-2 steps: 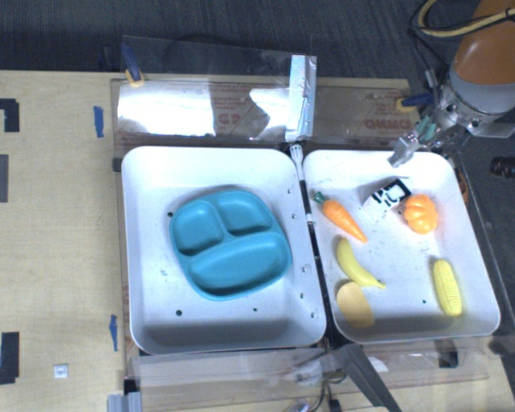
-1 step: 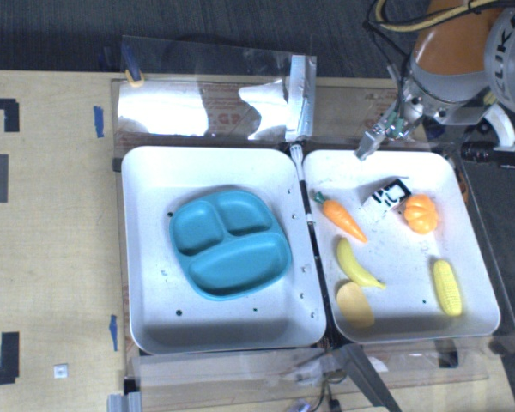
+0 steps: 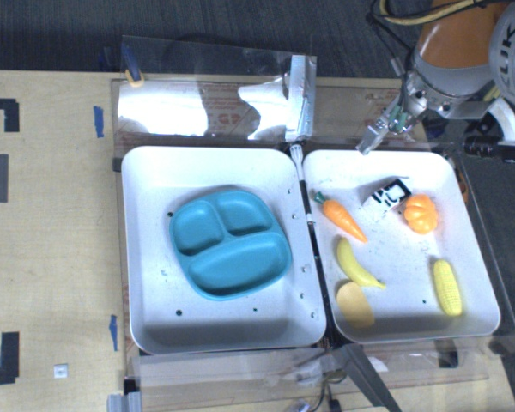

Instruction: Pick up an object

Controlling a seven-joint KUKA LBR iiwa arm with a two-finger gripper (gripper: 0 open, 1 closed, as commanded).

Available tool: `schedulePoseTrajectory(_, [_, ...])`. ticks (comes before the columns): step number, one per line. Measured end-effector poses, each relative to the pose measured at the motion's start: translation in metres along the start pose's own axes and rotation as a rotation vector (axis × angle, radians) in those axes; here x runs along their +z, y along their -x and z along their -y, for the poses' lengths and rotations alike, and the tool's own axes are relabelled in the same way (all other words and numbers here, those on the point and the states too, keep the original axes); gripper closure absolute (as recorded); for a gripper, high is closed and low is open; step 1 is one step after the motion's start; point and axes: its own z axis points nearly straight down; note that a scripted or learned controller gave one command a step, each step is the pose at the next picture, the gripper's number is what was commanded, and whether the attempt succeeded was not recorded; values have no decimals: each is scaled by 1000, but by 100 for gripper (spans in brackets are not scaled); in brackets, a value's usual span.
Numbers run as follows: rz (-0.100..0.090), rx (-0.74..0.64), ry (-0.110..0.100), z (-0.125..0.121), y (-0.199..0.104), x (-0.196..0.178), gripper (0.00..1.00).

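The end effector (image 3: 379, 136) is held above the right bin's (image 3: 476, 316) far rim, its opening indiscernible, nothing gripped, while carrot (image 3: 343, 219), banana (image 3: 355, 264), pumpkin (image 3: 420, 214) and corn (image 3: 447, 286) lie loose for picking.

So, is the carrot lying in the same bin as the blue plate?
No, the carrot lies in the right bin; the blue plate lies in the left bin.

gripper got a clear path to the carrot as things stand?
Probably yes. The carrot lies apart from the banana in the right bin, nothing over it; the gripper hangs above the bin's far rim.
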Motion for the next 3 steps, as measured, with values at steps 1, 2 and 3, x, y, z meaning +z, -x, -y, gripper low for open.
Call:
schedulePoseTrajectory(1, [-8, 84, -9, 31, 3, 5, 100])
schedulePoseTrajectory(2, [-9, 132, -10, 0, -44, 13, 100])
schedulePoseTrajectory(3, [-1, 80, -7, 35, 42, -25, 100])
